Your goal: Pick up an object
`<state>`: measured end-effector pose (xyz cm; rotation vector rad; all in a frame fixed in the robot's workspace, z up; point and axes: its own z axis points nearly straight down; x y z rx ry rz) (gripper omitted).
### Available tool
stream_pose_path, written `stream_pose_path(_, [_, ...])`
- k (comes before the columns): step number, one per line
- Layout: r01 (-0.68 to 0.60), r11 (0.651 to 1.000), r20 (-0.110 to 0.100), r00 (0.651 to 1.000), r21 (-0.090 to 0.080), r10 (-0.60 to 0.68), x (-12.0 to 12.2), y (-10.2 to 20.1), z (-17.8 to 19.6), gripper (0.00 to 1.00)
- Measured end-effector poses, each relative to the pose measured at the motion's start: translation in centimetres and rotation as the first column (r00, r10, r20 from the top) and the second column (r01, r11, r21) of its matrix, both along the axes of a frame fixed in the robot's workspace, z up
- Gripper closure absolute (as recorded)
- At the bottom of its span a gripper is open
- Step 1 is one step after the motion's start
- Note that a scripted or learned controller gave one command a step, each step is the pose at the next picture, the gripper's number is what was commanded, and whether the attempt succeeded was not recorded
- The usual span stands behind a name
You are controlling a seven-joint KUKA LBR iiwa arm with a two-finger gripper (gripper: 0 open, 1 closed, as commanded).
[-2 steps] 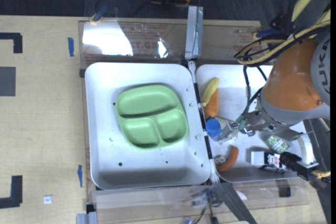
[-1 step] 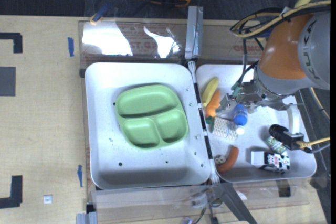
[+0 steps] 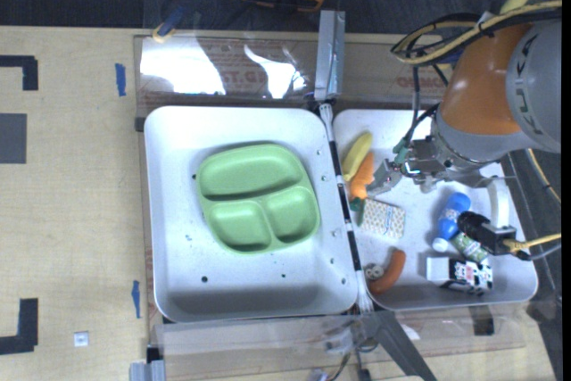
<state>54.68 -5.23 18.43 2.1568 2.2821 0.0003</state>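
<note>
Nearest the camera, in the right bin (image 3: 446,303), a brown sausage (image 3: 389,269) is seen lying by the wall shared with the left bin, and a white block (image 3: 437,268) just beside it toward the right. Behind these a speckled packet (image 3: 384,217) lies flat, with a blue-capped bottle (image 3: 451,217) well apart on its right. The items are scattered loose, presumably so that any one can be taken. The gripper (image 3: 385,178) is held low over the bin floor just beside the orange carrot (image 3: 359,185), which lies against the shared wall and touches the banana (image 3: 359,152) behind it. The carrot is judged the likeliest target. Whether the gripper is spread or pressed together cannot be told, and nothing is seen held in it. Farther back, the wrist is bent steeply downward below the orange band (image 3: 477,94). The left bin (image 3: 169,192) holds a green divided plate (image 3: 259,194).
</note>
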Motion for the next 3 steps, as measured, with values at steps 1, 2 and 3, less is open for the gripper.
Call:
stream_pose_path(1, [-0.113, 0.994, 0.001, 0.994, -0.001, 0.113, 2.7, -8.3, -0.3, 0.0])
stream_pose_path(2, [-0.453, 0.892, 0.001, 0.892, -0.001, 0.453, 2.4, -15.5, -9.0, 0.0])
stream_pose_path(3, [-0.513, 0.859, 0.005, 0.859, 0.005, 0.513, -6.5, -16.7, -9.8, 0.0])
